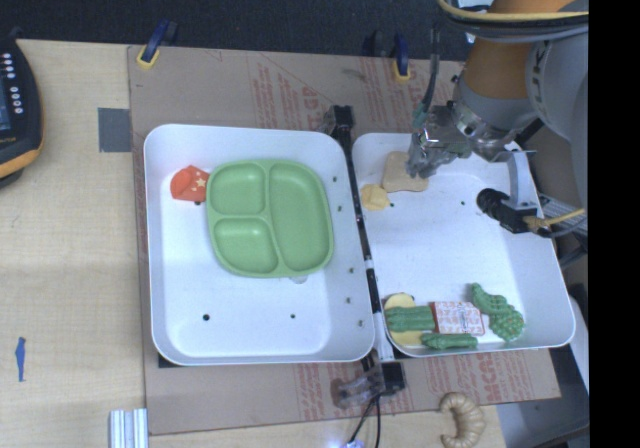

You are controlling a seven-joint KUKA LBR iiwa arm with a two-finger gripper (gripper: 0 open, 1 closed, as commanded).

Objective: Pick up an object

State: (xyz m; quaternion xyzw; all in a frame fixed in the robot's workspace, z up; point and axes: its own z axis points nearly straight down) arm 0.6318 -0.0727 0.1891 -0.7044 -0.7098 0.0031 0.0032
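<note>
We logged the jaws low over the far corner of the right bin (455, 246), on the side next to the left bin (250, 326), tips pointing down at a flat tan piece (397, 177). We could not tell how far the jaws were open, or whether anything sat between them. The tips looked to be at the tan piece's view-right edge, touching or just above it.

Just view-left of the jaws and a bit nearer the camera, a small yellow lump (374, 198) lay touching or just beside the tan piece, close to the bin wall. That wall and the lump crowded the jaws on that side. The bin floor view-right of the jaws was bare.

Well apart from the jaws, along the right bin's near wall, we noted a cluster: a green knobbly toy (497, 311), a red-and-white packet (458, 317), green pods (412, 319) and a yellow piece (398, 301), all packed together.

Across the wall, view-left of the jaws, a green divided plate (270, 216) lay flat in the left bin, with a red piece (187, 184) touching its far-left edge.

On the tabletop (70, 266), a brown curled thing (462, 419) lay outside the bins, far from the jaws on the near side.
</note>
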